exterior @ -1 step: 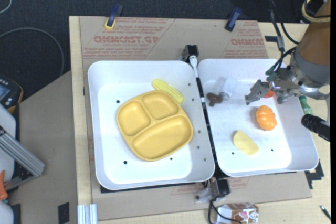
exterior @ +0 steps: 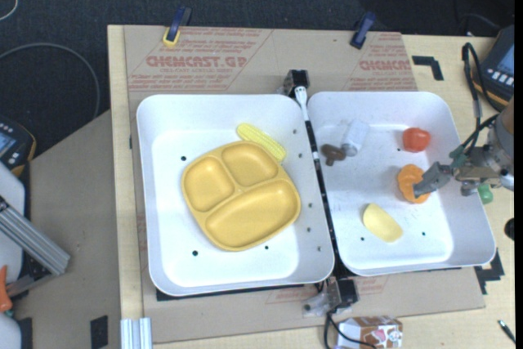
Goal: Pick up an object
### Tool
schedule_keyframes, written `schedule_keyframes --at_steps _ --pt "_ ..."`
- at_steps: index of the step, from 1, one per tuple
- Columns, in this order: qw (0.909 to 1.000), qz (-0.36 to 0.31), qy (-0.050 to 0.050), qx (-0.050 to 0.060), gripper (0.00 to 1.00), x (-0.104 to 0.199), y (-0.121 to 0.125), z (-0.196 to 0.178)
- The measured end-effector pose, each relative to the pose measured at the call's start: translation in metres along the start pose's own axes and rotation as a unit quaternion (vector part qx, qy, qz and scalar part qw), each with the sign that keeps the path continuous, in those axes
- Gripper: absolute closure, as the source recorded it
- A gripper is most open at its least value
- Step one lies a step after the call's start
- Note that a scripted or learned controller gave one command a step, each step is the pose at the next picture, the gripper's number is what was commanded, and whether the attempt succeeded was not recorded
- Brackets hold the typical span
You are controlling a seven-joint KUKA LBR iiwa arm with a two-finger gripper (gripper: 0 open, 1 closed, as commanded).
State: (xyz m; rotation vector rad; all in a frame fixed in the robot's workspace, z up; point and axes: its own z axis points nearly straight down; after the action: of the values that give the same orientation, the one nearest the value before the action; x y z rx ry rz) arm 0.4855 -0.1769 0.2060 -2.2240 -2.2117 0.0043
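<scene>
The gripper (exterior: 426,185) reaches into the right bin (exterior: 466,245) from its right rim, touching the orange fruit-shaped toy (exterior: 408,177); I cannot tell its state. The toy stands roughly upright.

A robotics lab is indicated by two white bins (exterior: 155,200) clamped (exterior: 175,27) to a cardboard-covered bench (exterior: 245,57), with loose cables (exterior: 49,53).

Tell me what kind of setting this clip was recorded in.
Most likely a robotics lab bench for grasping trials: two white bins clamped on a board, toy food such as a yellow divided plate, and a gripper reaching in among cables.
</scene>
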Motion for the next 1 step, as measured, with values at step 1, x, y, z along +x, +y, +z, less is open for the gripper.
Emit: schedule_keyframes --at_steps 1 --pt "1.0 -0.002 0.003 0.0 0.0 -0.0471 -0.006 0.1232"
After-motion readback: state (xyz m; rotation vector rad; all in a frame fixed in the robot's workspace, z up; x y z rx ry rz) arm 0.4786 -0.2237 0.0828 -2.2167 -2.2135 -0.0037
